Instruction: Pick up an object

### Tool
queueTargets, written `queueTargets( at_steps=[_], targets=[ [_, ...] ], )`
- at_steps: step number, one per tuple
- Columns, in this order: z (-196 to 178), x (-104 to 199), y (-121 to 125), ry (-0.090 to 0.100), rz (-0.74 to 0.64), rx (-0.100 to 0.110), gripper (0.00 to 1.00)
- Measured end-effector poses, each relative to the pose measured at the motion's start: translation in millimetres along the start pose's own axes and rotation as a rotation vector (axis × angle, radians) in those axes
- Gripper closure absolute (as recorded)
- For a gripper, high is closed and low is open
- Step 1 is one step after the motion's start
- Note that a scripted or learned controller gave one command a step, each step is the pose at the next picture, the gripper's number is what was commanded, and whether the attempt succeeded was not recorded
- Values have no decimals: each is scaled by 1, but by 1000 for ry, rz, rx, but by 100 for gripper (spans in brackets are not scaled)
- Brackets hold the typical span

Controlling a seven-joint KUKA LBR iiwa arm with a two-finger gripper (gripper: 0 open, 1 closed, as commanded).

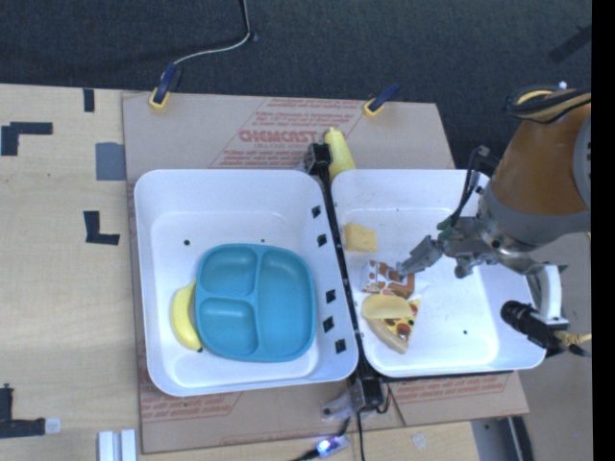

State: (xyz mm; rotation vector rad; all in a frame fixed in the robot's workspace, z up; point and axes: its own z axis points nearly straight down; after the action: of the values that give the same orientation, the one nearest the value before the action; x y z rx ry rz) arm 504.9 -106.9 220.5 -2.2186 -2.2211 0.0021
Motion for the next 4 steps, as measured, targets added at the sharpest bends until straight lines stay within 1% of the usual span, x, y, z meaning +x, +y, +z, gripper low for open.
queueTargets(
  at_steps=[1,2,3,4],
  targets=[
    [-10,0,0,0,-1,1,100],
    [-119,52,9,0,-7,-14,100],
    [-37,134,-3,1,-8,7,100],
    [-170,160,4,2,-5,-17,100]
  ],
)
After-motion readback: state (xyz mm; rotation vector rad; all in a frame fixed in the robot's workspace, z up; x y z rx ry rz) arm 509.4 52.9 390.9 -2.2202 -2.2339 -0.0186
